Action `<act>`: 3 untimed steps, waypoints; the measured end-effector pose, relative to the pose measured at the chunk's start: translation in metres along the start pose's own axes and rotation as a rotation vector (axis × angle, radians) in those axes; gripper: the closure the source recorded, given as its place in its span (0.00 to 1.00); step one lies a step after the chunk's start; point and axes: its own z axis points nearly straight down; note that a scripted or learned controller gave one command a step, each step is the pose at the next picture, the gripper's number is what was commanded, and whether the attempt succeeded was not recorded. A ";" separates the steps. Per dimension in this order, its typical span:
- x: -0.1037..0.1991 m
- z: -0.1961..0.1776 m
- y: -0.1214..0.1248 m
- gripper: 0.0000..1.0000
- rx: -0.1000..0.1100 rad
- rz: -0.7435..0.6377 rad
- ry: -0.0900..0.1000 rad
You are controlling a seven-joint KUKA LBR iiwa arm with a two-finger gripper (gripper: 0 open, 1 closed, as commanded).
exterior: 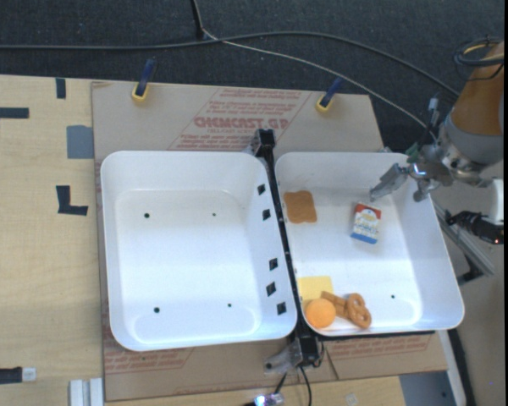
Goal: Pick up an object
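Nearest the camera, at the front of the right bin, sits a small cluster: an orange ball touching a brown pretzel, with a yellow square just behind the ball. Further back lie a small carton, white and blue with a red top, and a flat brown slice of toast close to the wall shared with the left bin.

At the far right corner of the right bin, the gripper hangs above the rim on the grey arm. Its two fingers look slightly parted with nothing between them.

The pick appears to be at the approach step, with no object grasped yet. The carton lies nearest the gripper, just in front of it, so it is the likely target. It looks like a small box lying flat and slightly tilted. The next move would call for shifting over the carton, lining the fingers up across its narrow sides, and descending.
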 end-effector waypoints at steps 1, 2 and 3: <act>0.054 0.104 -0.008 0.00 -0.008 -0.003 -0.008; 0.057 0.098 -0.007 0.00 -0.011 0.001 -0.008; 0.056 0.099 -0.001 0.00 -0.007 0.001 -0.004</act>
